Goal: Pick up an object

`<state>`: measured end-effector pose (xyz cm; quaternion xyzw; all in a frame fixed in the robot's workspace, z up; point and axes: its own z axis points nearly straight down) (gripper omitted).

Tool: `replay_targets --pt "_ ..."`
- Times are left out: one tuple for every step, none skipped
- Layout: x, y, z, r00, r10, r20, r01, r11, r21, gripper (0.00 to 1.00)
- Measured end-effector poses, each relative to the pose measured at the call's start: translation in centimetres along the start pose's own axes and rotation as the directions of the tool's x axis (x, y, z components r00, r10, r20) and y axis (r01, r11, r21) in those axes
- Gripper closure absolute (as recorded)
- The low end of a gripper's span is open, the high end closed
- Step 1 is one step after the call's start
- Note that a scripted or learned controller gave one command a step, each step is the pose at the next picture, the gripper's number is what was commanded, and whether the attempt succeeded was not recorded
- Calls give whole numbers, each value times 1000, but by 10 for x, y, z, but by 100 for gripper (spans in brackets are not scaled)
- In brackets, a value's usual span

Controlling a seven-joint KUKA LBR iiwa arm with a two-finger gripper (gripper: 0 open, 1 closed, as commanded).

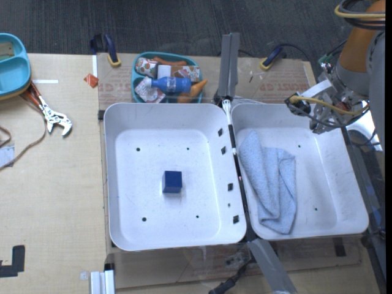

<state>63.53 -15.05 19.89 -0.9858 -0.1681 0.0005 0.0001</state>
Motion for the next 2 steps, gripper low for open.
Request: replay_targets --pt "-31 18 68 1000 -25 2 25 1000 2 100" --pt "-31 4 -17 989 -151 1 151 989 0 100"
